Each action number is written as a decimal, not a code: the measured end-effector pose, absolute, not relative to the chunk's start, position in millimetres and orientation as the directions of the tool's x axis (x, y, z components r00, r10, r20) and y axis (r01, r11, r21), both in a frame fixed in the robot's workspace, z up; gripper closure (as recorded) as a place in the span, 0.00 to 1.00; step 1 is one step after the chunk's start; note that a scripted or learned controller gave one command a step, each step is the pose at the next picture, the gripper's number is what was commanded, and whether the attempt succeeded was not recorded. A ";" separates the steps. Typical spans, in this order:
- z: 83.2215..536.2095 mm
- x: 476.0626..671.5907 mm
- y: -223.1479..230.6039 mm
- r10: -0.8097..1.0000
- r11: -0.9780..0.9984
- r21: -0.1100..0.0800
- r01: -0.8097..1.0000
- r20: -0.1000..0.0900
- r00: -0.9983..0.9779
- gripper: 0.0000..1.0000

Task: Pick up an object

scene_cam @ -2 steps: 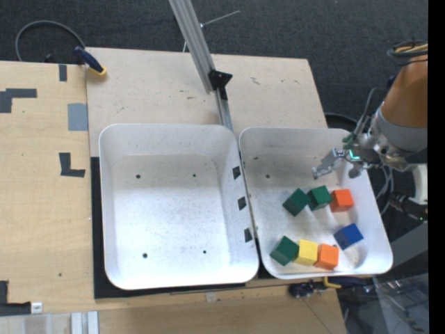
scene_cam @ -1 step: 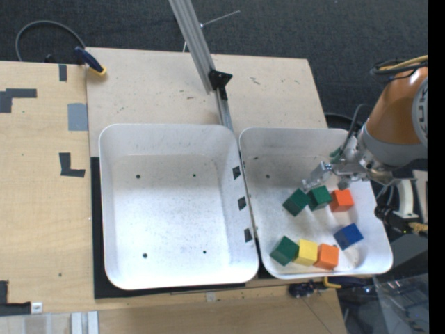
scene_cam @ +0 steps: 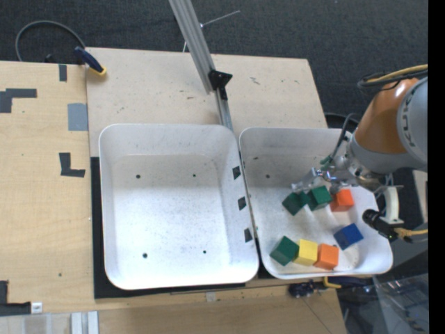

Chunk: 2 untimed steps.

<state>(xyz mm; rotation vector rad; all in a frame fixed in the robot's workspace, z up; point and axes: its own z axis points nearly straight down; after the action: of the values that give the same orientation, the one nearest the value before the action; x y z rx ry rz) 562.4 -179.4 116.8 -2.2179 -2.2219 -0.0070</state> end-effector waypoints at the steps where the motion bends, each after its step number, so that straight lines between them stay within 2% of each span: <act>1: 117.0 568.4 -180.9 1.000 0.001 0.025 1.000 -0.006 -0.001 0.00; 2: 125.4 569.0 -179.6 1.000 0.002 0.025 1.000 -0.005 -0.002 1.00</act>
<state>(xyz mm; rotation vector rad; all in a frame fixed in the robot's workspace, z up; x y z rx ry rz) 569.0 -179.6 125.4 -2.2340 -2.2392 -0.0223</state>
